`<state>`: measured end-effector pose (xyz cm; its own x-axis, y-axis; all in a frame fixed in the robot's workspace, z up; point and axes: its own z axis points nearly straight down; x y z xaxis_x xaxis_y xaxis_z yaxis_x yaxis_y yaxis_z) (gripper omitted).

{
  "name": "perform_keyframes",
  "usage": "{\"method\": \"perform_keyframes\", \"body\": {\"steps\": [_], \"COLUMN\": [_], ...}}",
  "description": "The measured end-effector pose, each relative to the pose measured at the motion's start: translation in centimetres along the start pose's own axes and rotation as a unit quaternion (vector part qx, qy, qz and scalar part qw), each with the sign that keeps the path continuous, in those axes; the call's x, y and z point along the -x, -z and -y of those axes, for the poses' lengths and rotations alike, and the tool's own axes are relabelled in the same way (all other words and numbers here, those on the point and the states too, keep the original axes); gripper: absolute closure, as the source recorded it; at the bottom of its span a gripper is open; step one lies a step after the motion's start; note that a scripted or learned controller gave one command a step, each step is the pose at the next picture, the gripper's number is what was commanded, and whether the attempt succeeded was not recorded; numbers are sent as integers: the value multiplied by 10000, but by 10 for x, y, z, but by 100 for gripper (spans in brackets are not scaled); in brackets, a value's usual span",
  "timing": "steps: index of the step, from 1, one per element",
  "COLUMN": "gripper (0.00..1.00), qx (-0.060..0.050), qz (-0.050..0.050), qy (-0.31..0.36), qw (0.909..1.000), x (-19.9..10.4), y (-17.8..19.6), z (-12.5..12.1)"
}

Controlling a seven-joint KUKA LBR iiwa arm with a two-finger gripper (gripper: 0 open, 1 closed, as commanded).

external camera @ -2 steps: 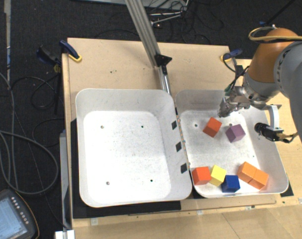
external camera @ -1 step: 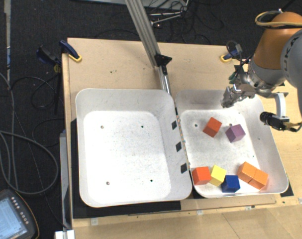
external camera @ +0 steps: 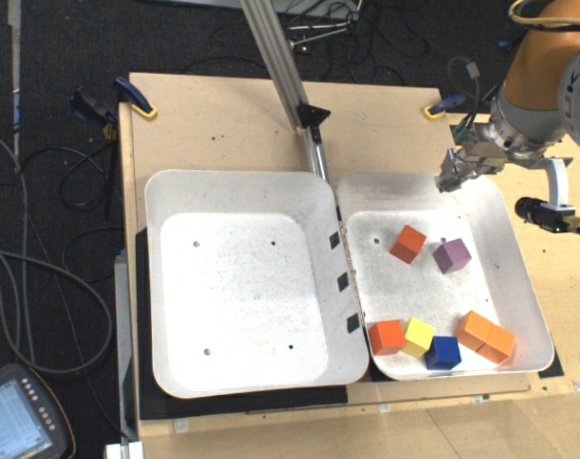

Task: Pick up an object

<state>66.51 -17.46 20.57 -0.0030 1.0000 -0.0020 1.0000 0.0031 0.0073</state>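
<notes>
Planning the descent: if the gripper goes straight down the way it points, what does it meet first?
Probably the bare floor of the right bin near its back rim. The gripper looks above that corner, away from the blocks; depth is unclear.

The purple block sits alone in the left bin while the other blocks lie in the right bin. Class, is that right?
Not quite. The camera view shows the purple block in the right bin, beside an orange block, not in the left bin. The other blocks do lie in the right bin.

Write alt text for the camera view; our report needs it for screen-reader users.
The gripper hangs over the far edge of the right bin, which holds an orange cube, purple cube, red cube, yellow cube, blue cube and orange block. The left bin sits beside it.
</notes>
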Motion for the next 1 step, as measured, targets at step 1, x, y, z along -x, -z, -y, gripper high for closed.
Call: {"method": "perform_keyframes", "body": {"steps": [1], "gripper": [100], "qx": [-34], "qz": [-16], "qy": [21], "qw": [10000], "x": [-55], "y": [4], "z": [16]}}
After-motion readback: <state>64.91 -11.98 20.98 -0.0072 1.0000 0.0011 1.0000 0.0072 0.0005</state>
